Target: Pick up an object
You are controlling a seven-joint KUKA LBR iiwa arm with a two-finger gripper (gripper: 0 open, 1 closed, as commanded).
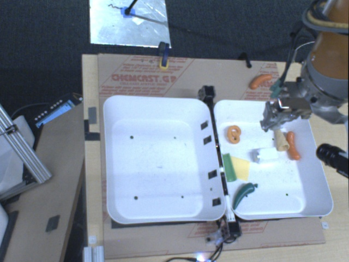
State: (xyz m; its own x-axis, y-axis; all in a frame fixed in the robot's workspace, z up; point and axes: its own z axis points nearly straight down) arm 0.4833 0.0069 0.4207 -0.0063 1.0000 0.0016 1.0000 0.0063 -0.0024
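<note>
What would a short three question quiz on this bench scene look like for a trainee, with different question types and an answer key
1. True or false: the pretzel lies in the left bin.
2. Multiple choice: what lies outside both bins on the board? A) green pepper B) orange sausage C) yellow-green block
3. Fill in: the gripper hovers over the ____ bin.

Key
1. False; it is in the right bin.
2. B; the orange sausage lies beyond the right bin's far edge, while the green pepper and yellow-green block lie inside that bin.
3. Right.
</note>
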